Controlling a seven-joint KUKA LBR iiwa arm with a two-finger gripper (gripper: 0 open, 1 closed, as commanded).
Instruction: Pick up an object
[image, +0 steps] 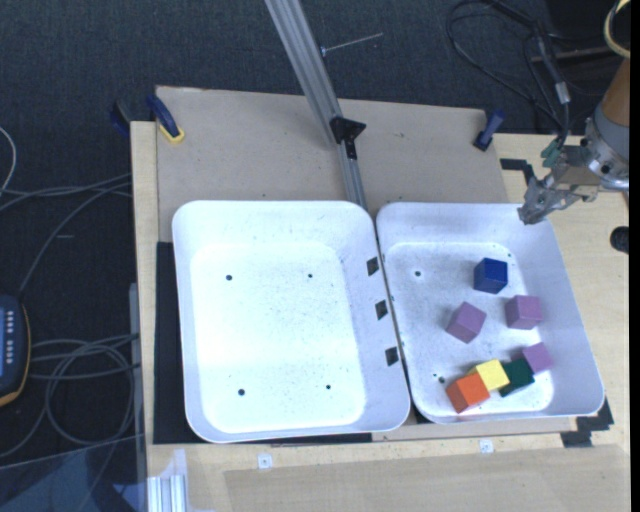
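Objects: seven small blocks lie in the right-hand shallow white plastic bin (570, 300). A dark blue cube (490, 275) sits farthest back; a light purple cube (466, 321) and a mauve cube (523, 311) lie nearer, apart from one another.
Near row: an orange block (466, 391), a yellow block (491, 376), a dark green block (517, 374) and a small purple block (537, 356) lie touching in a line at the bin's near right corner.
Row axis: the line runs from near left to far right, along a slant.
Gripper: the grey two-finger gripper (532, 210) hangs over the far right rim of the right bin, well apart from every block, with nothing between its fingers. Whether they are spread or closed is too small to tell.
Hidden or cut off: the arm is cut by the right edge, with a strip of the orange band showing at the top corner. The green block is half hidden behind the yellow one.
Left bin: the left-hand shallow white plastic bin (190, 300) lies just beside the right one.
Surface: both bins rest on a pale wooden bench (250, 150); a blue and yellow clamp (165, 120) grips its far left edge.
Room: dark carpet (80, 60) with loose grey cables (60, 230) at the left; a slanting grey metal pole (320, 90) reaches down to the gap between the bins.
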